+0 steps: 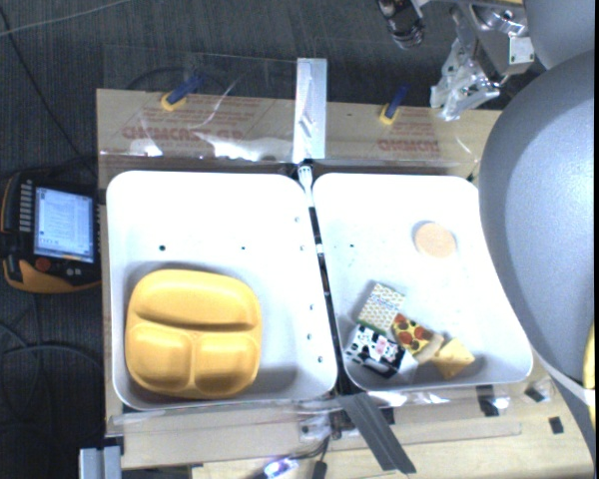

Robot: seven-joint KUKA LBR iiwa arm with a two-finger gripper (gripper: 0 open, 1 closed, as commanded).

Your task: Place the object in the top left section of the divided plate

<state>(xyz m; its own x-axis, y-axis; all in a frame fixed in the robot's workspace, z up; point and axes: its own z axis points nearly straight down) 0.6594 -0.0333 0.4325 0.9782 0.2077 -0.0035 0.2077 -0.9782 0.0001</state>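
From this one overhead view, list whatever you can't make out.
- Gripper: small and far at the top; finger state unreadable.
- Right bin: its right side is covered by the grey arm.
- Toy pile: pieces overlap, hiding edges.
- Yellow divided plate: section depths unclear from above.

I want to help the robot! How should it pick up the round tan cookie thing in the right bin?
The round tan disc lies flat on the right bin floor with bare space all around. Probably best to come straight down from above and pinch across its edges, one finger on each side. Being round, any direction across works. It looks thin, so the fingers must reach nearly to the floor.
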